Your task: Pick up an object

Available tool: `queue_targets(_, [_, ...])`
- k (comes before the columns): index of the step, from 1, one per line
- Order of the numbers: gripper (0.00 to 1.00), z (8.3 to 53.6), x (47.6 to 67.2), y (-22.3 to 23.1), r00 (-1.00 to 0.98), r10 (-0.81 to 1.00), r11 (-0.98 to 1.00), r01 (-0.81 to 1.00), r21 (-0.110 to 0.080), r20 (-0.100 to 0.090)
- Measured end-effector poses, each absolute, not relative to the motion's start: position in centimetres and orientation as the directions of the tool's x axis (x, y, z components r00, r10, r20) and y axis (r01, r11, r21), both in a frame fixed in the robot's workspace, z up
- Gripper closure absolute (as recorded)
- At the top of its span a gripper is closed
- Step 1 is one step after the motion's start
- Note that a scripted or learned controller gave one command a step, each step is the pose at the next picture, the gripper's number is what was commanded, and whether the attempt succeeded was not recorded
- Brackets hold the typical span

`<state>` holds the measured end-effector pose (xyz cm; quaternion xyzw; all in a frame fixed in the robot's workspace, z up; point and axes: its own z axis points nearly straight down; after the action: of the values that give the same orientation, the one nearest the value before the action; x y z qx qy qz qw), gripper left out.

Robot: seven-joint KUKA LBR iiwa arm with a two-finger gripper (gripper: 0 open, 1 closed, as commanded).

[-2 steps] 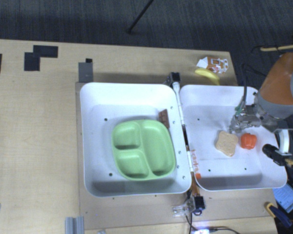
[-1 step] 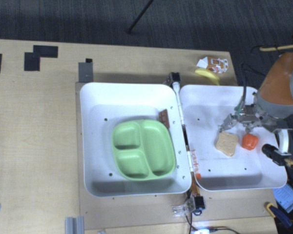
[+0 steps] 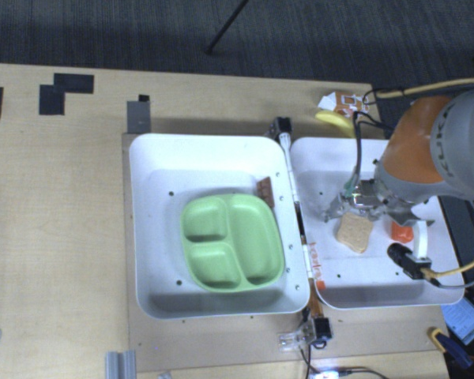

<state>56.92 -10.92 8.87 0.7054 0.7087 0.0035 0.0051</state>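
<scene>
In the right bin [image 3: 332, 283] a tan, bread-like slab [image 3: 353, 234] lies near the middle. Just to its right sit a small orange-red object [image 3: 401, 231] and a white piece [image 3: 421, 244]. My gripper [image 3: 354, 205] hangs low over the bin, directly above the far edge of the tan slab, with the grey arm and its orange band [image 3: 415, 144] reaching in from the right. Whether it touches the slab I cannot tell.
The left bin [image 3: 154, 212] holds a green divided plate [image 3: 231, 241], with a small brown item [image 3: 264, 188] against its far right corner. A yellow and white wrapper [image 3: 338, 109] lies on the bench behind the right bin. Cables run along the divider between the bins.
</scene>
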Motion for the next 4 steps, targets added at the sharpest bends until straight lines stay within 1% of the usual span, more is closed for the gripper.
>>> queue_targets(1, [1.00,10.0,57.1,-11.0,-0.006,1.000,0.006,1.000,0.018,-0.004])
queue_targets(2, [0.00,10.0,57.1,-11.0,-0.006,1.000,0.006,1.000,0.017,-0.004])
queue_targets(3, [1.00,11.1,57.2,-10.9,-0.009,1.000,0.009,1.000,0.020,-0.004])
queue_targets(4, [0.00,11.1,57.2,-10.9,-0.009,1.000,0.009,1.000,0.020,-0.004])
